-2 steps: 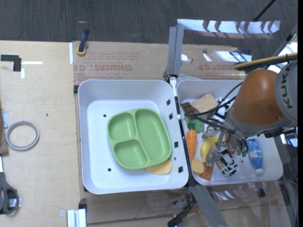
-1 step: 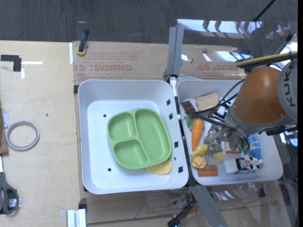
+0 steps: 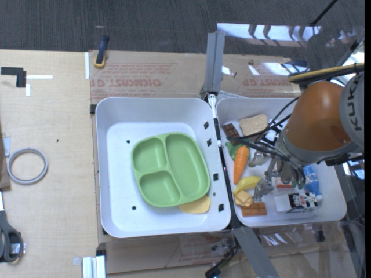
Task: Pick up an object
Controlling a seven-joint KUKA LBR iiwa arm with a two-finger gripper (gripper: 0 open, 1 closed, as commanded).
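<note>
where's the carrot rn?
The carrot lies in the right bin, near its left wall, just above the banana.

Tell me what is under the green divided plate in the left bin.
A yellow item pokes out from beneath the green divided plate at its lower right edge, resting on the left bin floor. Most of it is covered, so its full shape cannot be told.

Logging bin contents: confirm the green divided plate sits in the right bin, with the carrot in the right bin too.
Not quite. The camera view shows the green divided plate in the left bin. The carrot is indeed in the right bin.
</note>
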